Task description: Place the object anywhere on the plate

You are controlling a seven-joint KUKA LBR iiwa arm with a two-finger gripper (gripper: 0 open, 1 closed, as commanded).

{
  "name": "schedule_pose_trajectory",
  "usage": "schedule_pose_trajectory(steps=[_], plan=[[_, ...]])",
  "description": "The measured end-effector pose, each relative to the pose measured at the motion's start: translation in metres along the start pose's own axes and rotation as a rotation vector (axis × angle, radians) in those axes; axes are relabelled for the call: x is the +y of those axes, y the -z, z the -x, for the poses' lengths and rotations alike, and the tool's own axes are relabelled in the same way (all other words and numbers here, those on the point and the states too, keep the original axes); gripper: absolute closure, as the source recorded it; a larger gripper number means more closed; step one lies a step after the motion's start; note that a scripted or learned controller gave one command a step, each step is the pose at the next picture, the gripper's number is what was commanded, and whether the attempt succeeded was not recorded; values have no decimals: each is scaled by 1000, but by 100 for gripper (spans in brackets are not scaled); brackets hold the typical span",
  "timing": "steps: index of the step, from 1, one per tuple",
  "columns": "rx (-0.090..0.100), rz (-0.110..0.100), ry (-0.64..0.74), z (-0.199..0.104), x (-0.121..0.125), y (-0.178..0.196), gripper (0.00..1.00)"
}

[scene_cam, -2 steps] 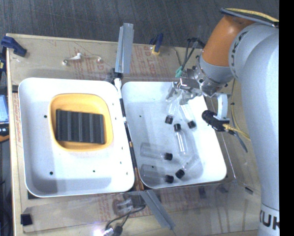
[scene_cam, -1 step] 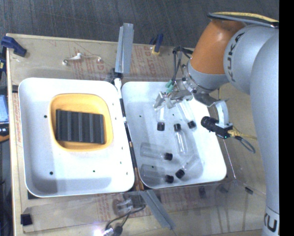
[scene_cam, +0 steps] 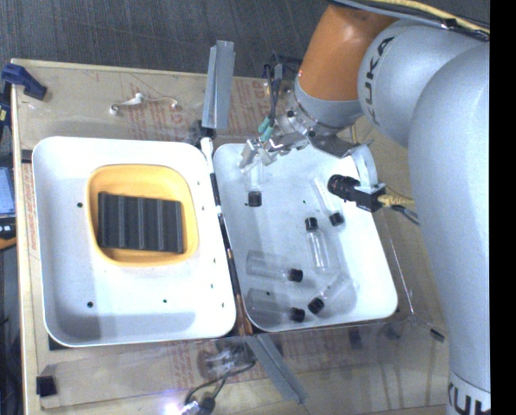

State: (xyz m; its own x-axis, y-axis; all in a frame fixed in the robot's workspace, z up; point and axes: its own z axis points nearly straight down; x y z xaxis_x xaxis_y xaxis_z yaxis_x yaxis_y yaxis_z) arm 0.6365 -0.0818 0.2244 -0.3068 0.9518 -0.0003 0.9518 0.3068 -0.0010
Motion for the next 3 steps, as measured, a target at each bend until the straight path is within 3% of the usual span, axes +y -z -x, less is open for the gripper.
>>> schedule_pose_trajectory(steps=[1,2,3], plan=[[1,-3,85,-60,9,-15,100],[2,-2,346,-82,2,-33,100],[1,-2,344,-81,2,-32,0]])
